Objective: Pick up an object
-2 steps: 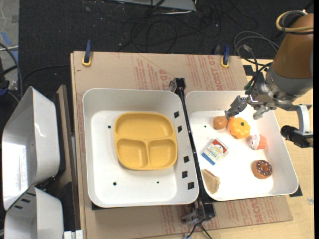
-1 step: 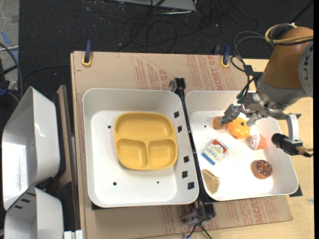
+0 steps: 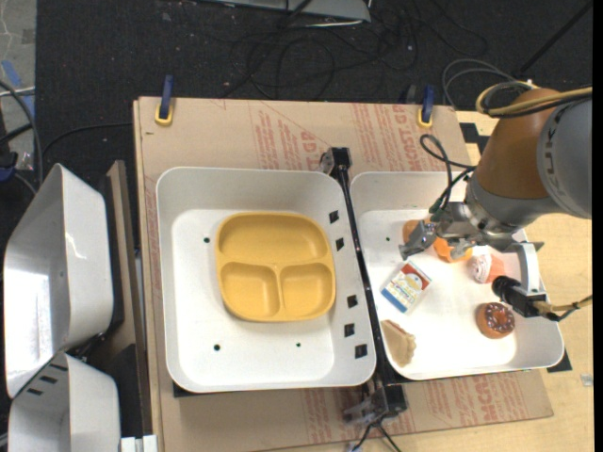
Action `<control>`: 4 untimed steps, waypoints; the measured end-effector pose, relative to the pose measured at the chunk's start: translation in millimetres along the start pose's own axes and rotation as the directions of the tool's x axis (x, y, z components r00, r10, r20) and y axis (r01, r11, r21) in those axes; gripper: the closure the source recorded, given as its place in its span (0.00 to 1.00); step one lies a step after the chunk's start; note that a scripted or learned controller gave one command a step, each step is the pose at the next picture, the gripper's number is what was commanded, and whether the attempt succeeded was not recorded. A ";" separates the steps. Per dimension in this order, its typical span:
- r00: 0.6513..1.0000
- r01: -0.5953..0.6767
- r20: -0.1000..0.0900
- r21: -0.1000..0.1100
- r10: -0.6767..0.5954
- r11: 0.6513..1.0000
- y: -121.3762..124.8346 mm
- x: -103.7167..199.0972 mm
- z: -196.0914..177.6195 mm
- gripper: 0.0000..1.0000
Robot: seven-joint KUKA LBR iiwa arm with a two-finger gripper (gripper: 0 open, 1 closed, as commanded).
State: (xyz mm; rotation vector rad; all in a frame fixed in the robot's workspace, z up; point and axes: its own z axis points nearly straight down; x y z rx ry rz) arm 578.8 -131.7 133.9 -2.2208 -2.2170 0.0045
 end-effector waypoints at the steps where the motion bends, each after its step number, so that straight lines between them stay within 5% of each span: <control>1: 1.000 0.000 0.000 -0.001 0.000 1.000 -0.4 0.7 44.4 0.00; 2: 1.000 -0.001 0.001 -0.005 0.001 1.000 0.6 0.5 31.6 1.00; 4: 1.000 0.006 0.001 -0.010 -0.006 1.000 7.4 6.1 -64.1 1.00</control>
